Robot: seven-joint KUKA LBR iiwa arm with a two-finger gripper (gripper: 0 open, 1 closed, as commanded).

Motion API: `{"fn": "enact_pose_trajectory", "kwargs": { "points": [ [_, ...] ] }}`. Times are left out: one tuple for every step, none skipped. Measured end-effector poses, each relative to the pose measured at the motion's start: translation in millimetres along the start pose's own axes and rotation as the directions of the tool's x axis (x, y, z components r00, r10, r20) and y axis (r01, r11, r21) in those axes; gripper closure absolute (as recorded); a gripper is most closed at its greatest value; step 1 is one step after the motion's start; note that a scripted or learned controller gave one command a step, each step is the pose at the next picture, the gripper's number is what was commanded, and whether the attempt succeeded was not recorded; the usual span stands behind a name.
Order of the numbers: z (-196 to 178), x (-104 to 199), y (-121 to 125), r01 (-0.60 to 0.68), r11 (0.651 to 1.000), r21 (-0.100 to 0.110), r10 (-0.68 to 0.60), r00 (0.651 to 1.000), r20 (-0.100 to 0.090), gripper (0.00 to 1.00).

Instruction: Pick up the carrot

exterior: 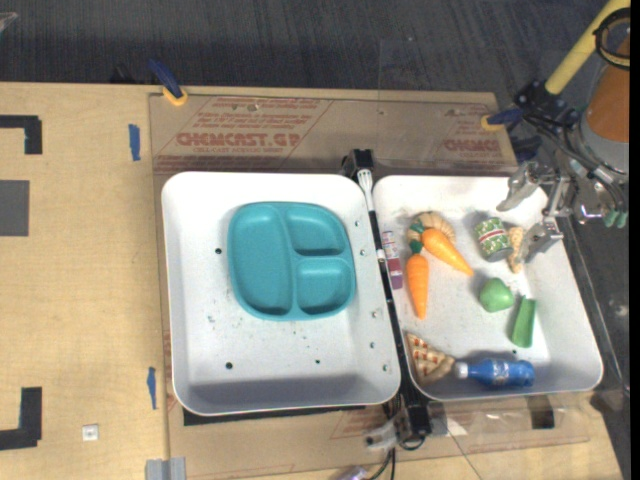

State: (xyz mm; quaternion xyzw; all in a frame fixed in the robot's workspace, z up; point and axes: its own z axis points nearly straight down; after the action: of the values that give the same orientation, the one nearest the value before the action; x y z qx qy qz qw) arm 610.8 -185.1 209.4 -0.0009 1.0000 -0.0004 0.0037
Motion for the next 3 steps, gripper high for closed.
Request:
{"fn": "enact_pose_trajectory", "kwargs": {
  "points": [
    [110.7, -3.0, 57.3, -0.105, 0.994, 0.0, 0.105, 0.994, 0.006, 0.0],
    [118.4, 44.9, 87.2, -0.189, 0.982, -0.001, 0.189, 0.982, 0.005, 0.0],
    [119.4, 8.7, 91.9, -0.423, 0.906, -0.001, 0.423, 0.906, 0.004, 0.0]
  ]
}}
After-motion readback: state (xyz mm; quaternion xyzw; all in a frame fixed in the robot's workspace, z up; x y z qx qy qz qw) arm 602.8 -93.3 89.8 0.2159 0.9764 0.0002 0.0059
